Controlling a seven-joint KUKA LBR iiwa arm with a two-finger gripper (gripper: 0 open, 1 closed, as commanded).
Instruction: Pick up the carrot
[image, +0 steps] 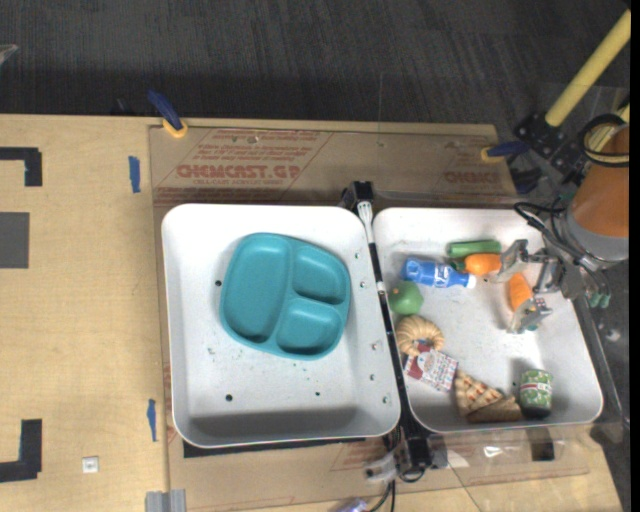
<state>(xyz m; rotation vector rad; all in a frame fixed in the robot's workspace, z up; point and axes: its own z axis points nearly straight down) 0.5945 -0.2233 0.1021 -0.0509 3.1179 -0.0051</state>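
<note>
In the right bin (590, 390):
Carrot (482, 263): upper area, right of blue bottle (438, 274), touching green item (474, 247).
Gripper (528, 290): right of carrot, fingers closed on an orange piece (519, 291).
Left bin (190, 380): teal tray (285, 295).

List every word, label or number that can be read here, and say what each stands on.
"CHEMCAST GP", red print, faint: on the brown board behind the bins; the smaller red lines around it are too blurred to read.
Repeat of that print at the board's right end: too blurred to read.
Label on the blue bottle: too small to read.
Red and white packet: print too small to read.
Green can: label too blurred to read.
</note>
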